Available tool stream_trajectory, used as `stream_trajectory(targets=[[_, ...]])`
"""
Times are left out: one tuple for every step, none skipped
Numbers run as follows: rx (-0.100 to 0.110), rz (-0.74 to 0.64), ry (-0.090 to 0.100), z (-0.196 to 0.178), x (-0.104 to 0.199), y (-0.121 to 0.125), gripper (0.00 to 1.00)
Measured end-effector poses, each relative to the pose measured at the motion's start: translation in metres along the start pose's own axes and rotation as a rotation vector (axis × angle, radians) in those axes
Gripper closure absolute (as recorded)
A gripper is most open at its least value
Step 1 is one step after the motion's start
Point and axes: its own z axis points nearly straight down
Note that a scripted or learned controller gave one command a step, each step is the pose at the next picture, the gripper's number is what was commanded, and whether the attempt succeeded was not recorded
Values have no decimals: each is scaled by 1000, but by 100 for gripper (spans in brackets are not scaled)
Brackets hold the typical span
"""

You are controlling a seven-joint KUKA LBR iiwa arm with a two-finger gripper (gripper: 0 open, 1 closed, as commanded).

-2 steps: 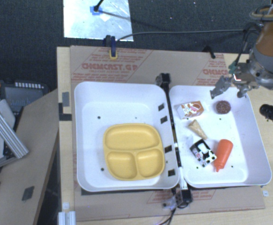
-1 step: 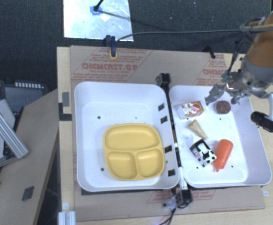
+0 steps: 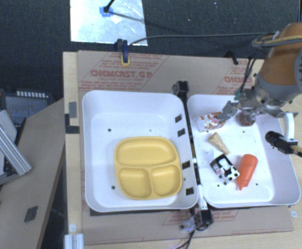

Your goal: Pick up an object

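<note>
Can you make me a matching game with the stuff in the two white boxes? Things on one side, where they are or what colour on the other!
Things:
1. tray
2. carrot
3. wedge
4. wrapper

Clues:
A. orange, near the right bin's front
B. yellow, in the left bin
C. red and white, at the back of the right bin, by the end effector
D. tan, in the right bin, between the wrapper and the black and white toy

Pairs: 1-B, 2-A, 3-D, 4-C

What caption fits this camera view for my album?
Robot gripper reaches into the right bin near a carrot; yellow tray sits left.
</note>
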Motion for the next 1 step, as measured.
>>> stream_trajectory(targets=[[1,3,0,62,2,-3,0]])
